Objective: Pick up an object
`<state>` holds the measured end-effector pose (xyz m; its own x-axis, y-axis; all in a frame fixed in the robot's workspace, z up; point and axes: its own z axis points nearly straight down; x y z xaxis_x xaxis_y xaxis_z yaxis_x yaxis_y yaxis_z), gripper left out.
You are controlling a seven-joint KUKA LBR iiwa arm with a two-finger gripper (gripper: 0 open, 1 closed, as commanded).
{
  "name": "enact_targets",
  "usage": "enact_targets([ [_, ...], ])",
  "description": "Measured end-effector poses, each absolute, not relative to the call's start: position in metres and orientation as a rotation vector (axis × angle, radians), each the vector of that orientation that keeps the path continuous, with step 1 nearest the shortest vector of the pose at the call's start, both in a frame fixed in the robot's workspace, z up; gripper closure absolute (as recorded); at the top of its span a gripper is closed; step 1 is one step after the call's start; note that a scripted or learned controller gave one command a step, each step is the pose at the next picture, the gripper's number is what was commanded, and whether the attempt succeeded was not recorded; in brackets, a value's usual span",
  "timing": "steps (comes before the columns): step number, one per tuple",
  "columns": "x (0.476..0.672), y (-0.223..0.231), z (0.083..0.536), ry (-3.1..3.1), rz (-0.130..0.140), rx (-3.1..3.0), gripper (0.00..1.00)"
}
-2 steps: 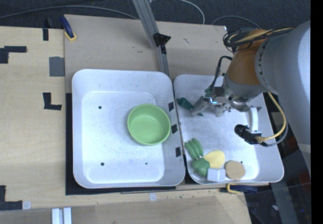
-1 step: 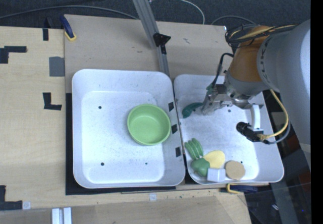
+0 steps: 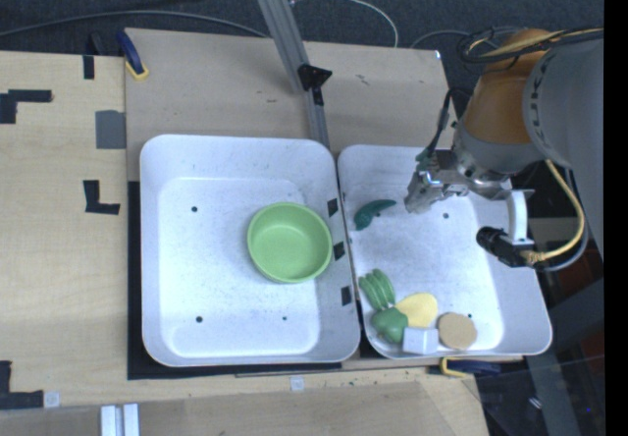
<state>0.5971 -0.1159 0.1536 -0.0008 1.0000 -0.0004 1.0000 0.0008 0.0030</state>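
The arm (image 3: 510, 110) hangs over the right bin (image 3: 510, 326); whether the jaws (image 3: 424, 196) are open or closed, I cannot tell. A dark green curved object (image 3: 373, 215) lies just left of them near the bin's wall, with bare floor below them.

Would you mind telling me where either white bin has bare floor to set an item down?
The left white bin is bare all around the round green bowl, widest toward its left wall. In the right white bin, the middle floor is free, between the dark green curved piece and the cluster at the near edge: green ridged item, yellow piece, tan disc. The gripper crowds the far part.
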Motion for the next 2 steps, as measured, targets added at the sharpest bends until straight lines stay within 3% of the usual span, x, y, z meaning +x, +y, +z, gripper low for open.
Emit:
enact_targets([
  [2,0.593,-0.124,0.246,2.221,0.003,2.218,1.0],
])
